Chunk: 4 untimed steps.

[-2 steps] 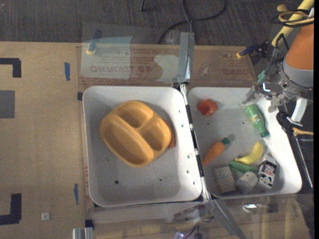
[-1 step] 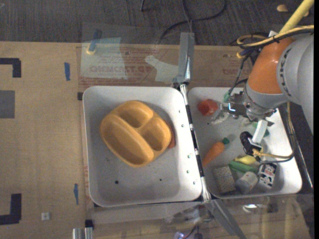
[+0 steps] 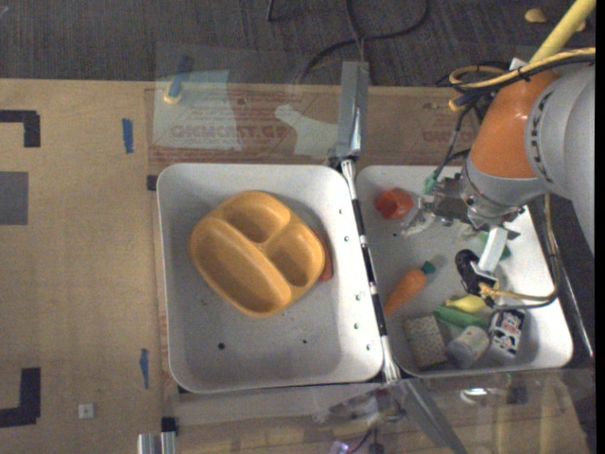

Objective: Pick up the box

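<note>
Reading from the left: the left bin carries an orange divided plate, with bare floor toward its near edge. Across the shared rim, the right bin is crowded. The gripper hangs over its far-left part, beside a red item and above a carrot; whether it is open or shut cannot be told. The box lies well apart from it, near the bin's near-right corner, just beside a grey cylinder and a yellow-green item. A neighbour might be nudged or clamped instead, and the close bin wall may block a descent. Open room is judged scarce around the box.
</note>
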Tool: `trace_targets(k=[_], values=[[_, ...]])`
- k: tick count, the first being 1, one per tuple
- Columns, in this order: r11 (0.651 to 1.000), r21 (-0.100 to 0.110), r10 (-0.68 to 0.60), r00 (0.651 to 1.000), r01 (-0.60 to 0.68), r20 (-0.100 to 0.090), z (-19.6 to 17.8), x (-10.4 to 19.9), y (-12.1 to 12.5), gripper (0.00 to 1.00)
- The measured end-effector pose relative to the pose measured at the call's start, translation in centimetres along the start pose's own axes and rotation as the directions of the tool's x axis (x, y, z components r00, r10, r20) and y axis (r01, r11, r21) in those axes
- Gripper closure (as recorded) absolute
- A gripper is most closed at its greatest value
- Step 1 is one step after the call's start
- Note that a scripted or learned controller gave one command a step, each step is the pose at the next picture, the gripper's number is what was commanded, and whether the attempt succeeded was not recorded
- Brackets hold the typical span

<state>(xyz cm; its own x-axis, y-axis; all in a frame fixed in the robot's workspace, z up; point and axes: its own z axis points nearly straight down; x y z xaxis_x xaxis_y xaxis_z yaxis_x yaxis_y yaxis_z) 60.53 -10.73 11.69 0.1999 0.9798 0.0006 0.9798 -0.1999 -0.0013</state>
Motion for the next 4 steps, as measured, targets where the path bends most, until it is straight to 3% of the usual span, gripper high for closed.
trace_targets(k=[1,2,3,4], values=[[0.998,-0.011,-0.057,0.998,0.057,-0.001,2.8,-3.5,-4.9,0.0],[0.999,-0.005,-0.042,0.999,0.042,0.002,2.9,-0.3,4.3,0.0],[0.999,-0.01,-0.046,0.999,0.046,0.002,1.6,-0.1,4.5,1.0],[0.977,-0.005,-0.215,0.977,0.215,0.003,-10.9,-9.1,3.9,1.0]])
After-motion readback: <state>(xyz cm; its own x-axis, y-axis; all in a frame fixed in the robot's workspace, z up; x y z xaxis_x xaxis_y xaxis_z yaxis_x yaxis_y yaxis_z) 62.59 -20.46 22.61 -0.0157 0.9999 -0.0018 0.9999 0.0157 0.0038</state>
